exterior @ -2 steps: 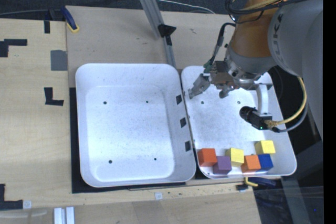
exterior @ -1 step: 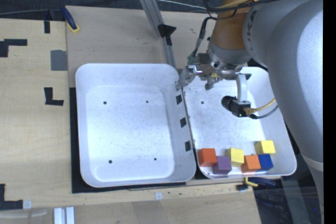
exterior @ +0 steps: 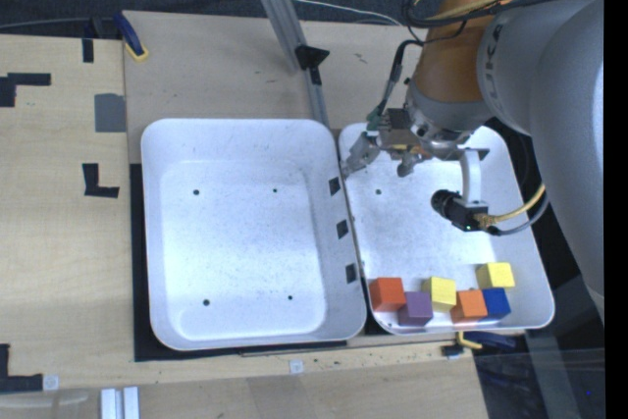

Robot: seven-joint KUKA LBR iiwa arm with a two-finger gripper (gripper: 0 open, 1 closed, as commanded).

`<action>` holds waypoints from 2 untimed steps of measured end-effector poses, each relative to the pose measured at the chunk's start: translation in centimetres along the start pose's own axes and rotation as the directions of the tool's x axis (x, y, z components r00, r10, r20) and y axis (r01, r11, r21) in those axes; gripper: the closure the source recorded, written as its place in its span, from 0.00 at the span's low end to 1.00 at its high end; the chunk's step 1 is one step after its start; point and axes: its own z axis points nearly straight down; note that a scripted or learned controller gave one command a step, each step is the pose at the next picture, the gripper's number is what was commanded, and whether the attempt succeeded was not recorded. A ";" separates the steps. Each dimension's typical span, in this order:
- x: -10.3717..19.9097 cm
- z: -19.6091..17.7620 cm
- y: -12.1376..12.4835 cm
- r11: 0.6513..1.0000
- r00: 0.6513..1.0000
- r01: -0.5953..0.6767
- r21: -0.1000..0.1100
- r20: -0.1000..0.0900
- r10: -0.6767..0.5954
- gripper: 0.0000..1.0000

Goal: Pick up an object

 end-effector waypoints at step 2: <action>-3.5 0.9 -1.0 1.000 1.000 0.007 -0.004 -0.003 -0.007 0.00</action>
